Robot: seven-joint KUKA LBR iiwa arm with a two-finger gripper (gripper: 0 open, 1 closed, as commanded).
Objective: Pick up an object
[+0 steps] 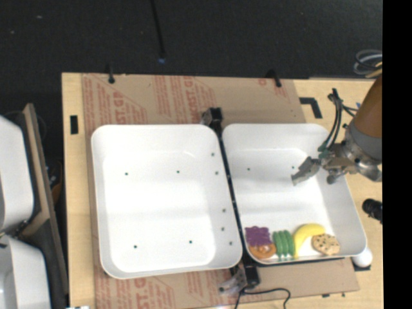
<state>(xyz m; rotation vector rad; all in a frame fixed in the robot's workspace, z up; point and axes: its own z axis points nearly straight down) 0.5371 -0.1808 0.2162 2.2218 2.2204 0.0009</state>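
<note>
Several toy foods lie along the front edge of the right bin: a purple grape bunch resting on an orange piece, a green vegetable, a yellow banana and a chocolate-chip cookie. My gripper hovers over the right middle of that bin, well behind the food. Its fingers are spread open, one grey finger pointing left, with nothing between them.
The left bin sits beside the right one on a cardboard sheet. A black clamp stands at the back between the bins. Cables hang by the arm at the right.
</note>
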